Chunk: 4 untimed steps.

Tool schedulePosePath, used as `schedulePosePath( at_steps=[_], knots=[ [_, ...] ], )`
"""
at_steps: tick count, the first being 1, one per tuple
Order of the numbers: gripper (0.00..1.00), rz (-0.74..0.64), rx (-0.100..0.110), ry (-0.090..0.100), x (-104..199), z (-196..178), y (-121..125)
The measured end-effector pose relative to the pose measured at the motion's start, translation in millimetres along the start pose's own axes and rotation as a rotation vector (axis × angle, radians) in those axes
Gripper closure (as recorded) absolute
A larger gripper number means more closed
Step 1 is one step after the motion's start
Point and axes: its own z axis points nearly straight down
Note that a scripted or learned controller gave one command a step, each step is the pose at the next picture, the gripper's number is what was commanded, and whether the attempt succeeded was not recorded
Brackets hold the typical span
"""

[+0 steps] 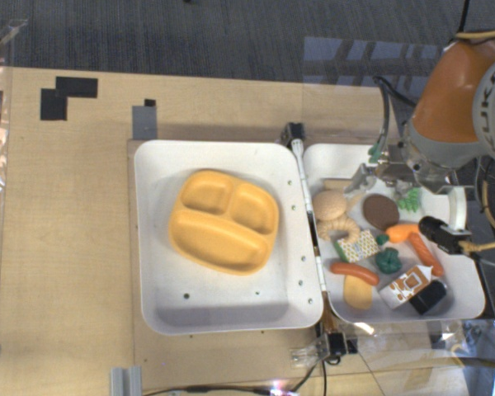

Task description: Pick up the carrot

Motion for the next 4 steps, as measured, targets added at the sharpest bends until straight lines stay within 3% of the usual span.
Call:
schedulePosePath(
  at_steps=[1, 2, 3, 4],
  knots=[
    [0.0, 0.135, 0.001, -0.004, -84.8, 41.1, -36.0],
    [0.0, 0.036, -0.011, -0.005, -89.6, 111.3, -37.4],
    [1.0, 0.032, -0.017, -0.002, -86.7, 99.6, -34.2],
    [1.0, 0.227, -0.003, 0.001, -23.8, 59.8, -32.1]
  ],
)
